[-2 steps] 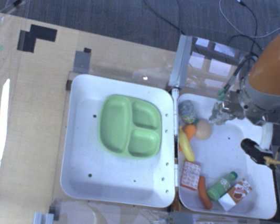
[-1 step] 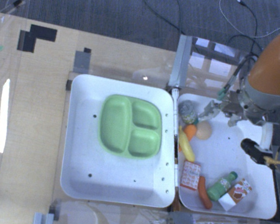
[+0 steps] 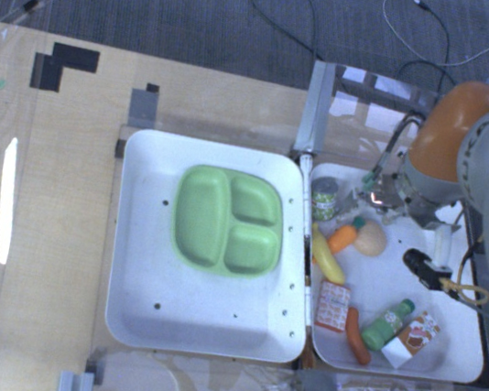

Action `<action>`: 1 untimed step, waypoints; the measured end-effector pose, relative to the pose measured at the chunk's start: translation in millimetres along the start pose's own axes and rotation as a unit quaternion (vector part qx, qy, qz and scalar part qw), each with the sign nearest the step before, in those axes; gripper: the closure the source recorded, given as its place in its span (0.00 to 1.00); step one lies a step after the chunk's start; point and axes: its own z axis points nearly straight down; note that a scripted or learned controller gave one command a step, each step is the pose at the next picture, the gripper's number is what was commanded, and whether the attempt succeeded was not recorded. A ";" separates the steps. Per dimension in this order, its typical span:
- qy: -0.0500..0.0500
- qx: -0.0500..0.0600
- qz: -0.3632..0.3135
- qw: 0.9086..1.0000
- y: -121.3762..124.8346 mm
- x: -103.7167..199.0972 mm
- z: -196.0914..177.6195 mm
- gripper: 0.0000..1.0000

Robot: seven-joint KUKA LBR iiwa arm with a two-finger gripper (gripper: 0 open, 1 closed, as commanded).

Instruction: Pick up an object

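A green divided tray (image 3: 226,220) lies in the left bin (image 3: 128,310) on the counter (image 3: 34,229). The right bin (image 3: 467,362) holds a small can (image 3: 324,197), banana (image 3: 328,258), carrot (image 3: 342,238), red packet (image 3: 333,307), sausage (image 3: 357,336), green bottle (image 3: 386,324) and carton (image 3: 412,339). The tool (image 3: 380,196) hangs over that bin's far edge; whether it is spread or pressed together, I cannot tell.

left bin (image 3: 128,310): green tray (image 3: 226,220) | right bin (image 3: 463,361): banana (image 3: 328,259), carrot (image 3: 342,238), green bottle (image 3: 386,324)
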 end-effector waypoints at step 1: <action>-0.003 -0.002 -0.015 1.000 -2.4 0.3 13.2 0.00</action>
